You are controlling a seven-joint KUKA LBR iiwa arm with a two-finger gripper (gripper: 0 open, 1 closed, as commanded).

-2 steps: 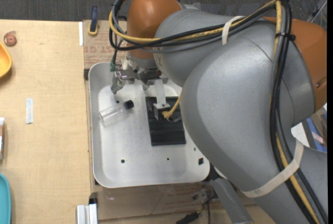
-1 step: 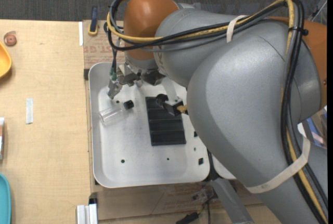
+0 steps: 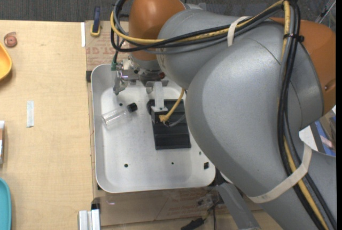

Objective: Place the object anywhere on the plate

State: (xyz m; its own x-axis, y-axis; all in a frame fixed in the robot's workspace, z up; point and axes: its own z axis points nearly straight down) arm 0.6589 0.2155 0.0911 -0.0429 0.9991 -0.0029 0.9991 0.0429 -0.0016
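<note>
Camera view: tool (image 3: 121, 86) over bin (image 3: 101, 162); clear object (image 3: 113, 117) just beside

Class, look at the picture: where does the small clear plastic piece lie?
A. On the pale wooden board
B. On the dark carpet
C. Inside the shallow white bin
C: the small clear plastic piece rests on the floor of the shallow white bin, near the wall on the picture's left.

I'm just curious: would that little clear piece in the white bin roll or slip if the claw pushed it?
The clear piece looks like thin plastic, so it is probably light, and a push would likely skid it across the smooth bin. It seems rounded and lies on its side, so it may roll.
</note>
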